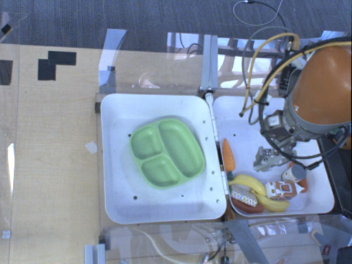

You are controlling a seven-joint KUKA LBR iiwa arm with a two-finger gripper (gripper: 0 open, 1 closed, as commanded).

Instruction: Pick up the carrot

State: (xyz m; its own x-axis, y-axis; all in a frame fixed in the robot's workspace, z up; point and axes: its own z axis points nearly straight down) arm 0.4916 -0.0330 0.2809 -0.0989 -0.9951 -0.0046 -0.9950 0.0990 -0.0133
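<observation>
The carrot (227,155) lies in the right bin (319,202), hard against its left wall beside the divider that separates it from the left bin (115,164), its length running roughly up and down the view with the paler tip toward the top. It looks like a small toy piece: probably light, stiff and fairly smooth, so it may slip or roll if pinched near the tapering end; the thicker lower half seems the safer place to close on, across its width, though the wall next to it leaves little room for a finger on that side. Just below it sit a banana (258,190), a red-and-white round item (244,197) and a small carton (283,189), crowding the lower end. The gripper (268,159) hangs over the middle of the right bin, near the carrot but apart from it, and whether it is released or clenched I cannot tell, since the metal parts blur together under the wrist and cables. The green divided plate (166,152) rests in the left bin
</observation>
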